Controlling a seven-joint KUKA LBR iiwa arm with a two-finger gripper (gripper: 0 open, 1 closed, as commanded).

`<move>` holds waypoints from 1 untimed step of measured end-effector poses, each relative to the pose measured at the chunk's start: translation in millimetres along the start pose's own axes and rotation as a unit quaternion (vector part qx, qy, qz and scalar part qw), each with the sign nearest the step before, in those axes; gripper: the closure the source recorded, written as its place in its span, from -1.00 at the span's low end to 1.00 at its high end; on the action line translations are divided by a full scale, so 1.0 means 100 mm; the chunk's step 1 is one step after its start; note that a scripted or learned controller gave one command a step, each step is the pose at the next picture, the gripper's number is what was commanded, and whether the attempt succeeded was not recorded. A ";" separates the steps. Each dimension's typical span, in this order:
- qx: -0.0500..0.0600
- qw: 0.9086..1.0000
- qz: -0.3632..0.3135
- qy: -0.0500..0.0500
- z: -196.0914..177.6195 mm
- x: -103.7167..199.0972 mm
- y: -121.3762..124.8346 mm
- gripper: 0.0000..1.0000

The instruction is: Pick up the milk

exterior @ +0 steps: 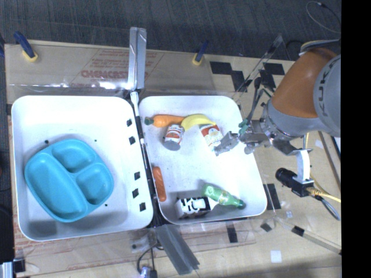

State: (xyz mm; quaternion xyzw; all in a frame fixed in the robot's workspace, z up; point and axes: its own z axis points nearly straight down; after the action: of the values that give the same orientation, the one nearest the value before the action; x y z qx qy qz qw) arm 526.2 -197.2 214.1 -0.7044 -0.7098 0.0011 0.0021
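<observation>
While claw (227, 143) hovers, grip unclear, black-and-white milk (193, 205) carton lies below, label unreadable.

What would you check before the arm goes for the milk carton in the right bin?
1. Milk carton in plain sight, near the bin's front wall: ok.
2. Gripper over the carton: not ok, it sits near the can.
3. Gripper free of any load: ok, nothing between its fingers.
4. Room around the carton: not ok, the green bottle lies right beside it.
5. Carton upright: cannot tell.
</observation>
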 end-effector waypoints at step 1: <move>0.000 0.991 -0.137 0.000 0.41 0.85 -0.39 -1.00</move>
State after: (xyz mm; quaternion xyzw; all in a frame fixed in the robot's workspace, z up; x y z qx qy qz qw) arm 486.5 -112.0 172.9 -0.6006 -0.7995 0.0008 0.0022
